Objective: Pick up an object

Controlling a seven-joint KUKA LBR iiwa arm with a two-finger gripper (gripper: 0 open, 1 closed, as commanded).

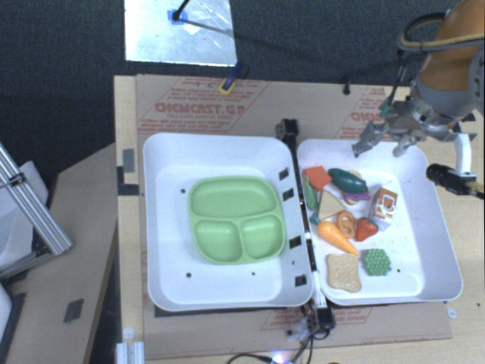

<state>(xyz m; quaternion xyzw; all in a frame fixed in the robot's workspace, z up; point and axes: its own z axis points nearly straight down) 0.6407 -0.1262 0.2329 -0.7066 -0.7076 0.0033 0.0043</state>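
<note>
- Hovering over the upper right part of the frame, the gripper point(386, 143) has its two fingers spread apart, and nothing is between them.
- Behind the fingers, the grey wrist and the orange band of the arm point(455, 48) reach in from the right edge of the frame.
- Just below the fingers is the back rim of the right bin point(436, 226); the fingers are above this rim, not yet over the toys.
- Closest to the fingers, a little lower and to the left, lies a dark green vegetable point(347, 179), touching an orange-red block point(317, 178).
- Further down are a small box point(384, 202), a carrot point(336, 237), a strawberry point(367, 228), a slice of bread point(343, 272) and a green broccoli point(376, 262).
- In the left bin point(163, 203) sits a green divided plate point(235, 218), well apart from the gripper.
- I judge the risk like this: the toys lie packed together, so one finger may land on a neighbour and push the pile away.
- Going straight down from here, a finger may also hit the bin rim.
</note>
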